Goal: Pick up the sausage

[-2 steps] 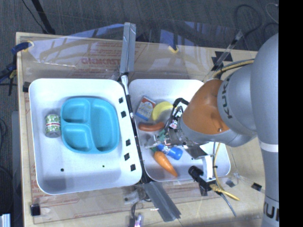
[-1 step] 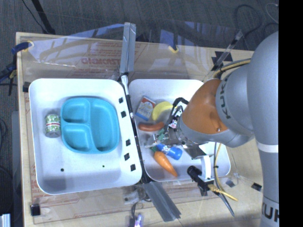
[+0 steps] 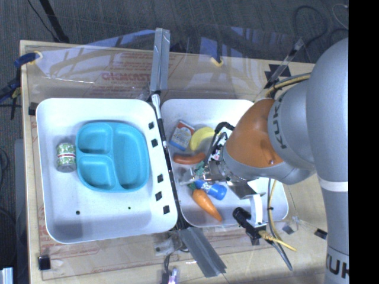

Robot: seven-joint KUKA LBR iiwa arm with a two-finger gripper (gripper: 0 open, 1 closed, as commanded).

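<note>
One reach underway: my gripper hovers just beside the sausage; its opening I cannot tell; next, centre and close.

bins: white
tray: light blue, plain
can: silver ends, green patterned label
sausage: reddish-brown
carrot: orange
lemon: yellow
carton: blue and white, with a red patch
bottle: blue, white at one end
arm: grey, with an orange band
desk: pale wood with faded red print
</note>
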